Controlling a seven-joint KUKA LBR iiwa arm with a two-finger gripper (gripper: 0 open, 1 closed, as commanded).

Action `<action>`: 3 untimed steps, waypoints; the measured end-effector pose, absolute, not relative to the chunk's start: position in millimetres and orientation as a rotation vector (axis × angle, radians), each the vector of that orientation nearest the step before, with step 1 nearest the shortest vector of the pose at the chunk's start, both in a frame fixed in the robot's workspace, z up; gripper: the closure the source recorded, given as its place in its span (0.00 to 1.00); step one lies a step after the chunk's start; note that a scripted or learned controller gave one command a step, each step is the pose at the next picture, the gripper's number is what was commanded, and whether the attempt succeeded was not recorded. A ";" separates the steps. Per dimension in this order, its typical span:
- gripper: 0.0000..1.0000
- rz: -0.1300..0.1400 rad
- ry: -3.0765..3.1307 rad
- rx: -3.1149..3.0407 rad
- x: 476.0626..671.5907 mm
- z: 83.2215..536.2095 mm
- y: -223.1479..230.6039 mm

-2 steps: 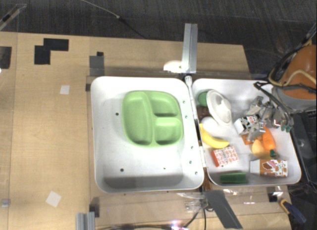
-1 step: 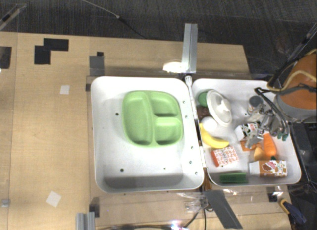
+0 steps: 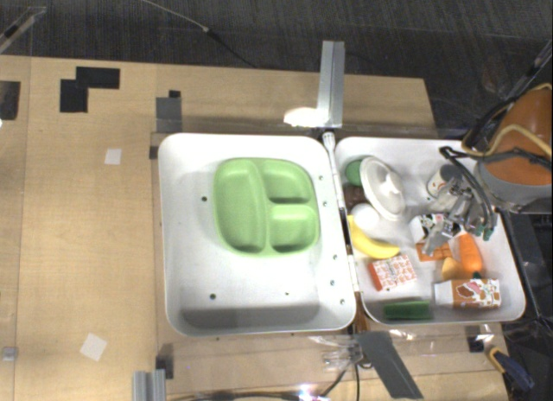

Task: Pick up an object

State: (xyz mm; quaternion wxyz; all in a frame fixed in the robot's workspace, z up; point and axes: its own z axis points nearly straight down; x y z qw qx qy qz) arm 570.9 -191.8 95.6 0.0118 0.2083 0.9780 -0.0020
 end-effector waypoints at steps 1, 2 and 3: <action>0.00 -0.003 3.042 0.709 585.1 94.9 -190.7; 0.00 -0.003 2.991 0.863 573.8 95.5 -185.2; 0.00 0.003 2.961 0.946 555.6 96.3 -182.9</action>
